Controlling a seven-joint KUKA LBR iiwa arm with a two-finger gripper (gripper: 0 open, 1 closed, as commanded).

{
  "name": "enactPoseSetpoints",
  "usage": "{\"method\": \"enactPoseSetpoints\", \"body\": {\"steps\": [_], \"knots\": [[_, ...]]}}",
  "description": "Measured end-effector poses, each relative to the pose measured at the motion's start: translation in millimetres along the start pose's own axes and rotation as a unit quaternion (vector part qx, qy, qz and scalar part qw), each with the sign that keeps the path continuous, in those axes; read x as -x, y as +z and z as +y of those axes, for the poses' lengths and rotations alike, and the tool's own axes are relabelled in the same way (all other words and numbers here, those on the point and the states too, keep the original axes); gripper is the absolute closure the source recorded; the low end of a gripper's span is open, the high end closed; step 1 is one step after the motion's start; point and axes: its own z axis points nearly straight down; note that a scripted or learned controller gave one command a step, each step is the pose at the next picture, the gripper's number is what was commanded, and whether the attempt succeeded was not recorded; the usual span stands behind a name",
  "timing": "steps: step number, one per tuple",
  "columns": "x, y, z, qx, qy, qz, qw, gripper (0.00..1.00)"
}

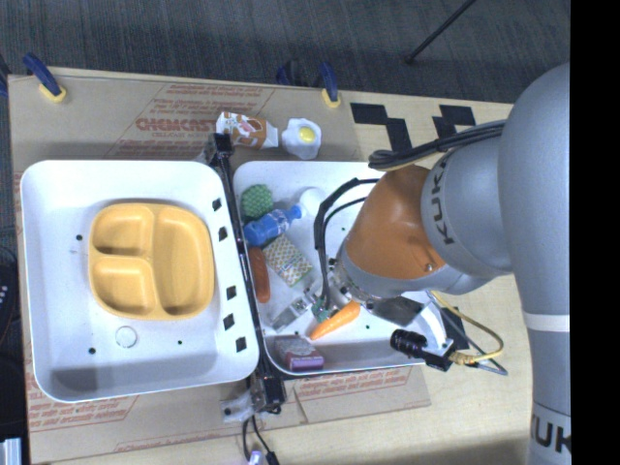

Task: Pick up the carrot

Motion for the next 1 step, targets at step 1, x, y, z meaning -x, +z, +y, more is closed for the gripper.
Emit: {"method": "enactPoseSetpoints", "body": {"steps": [1], "knots": [[0.2,0.0,-0.2,0.000,0.000,0.000,1.0000,0.00]]}}
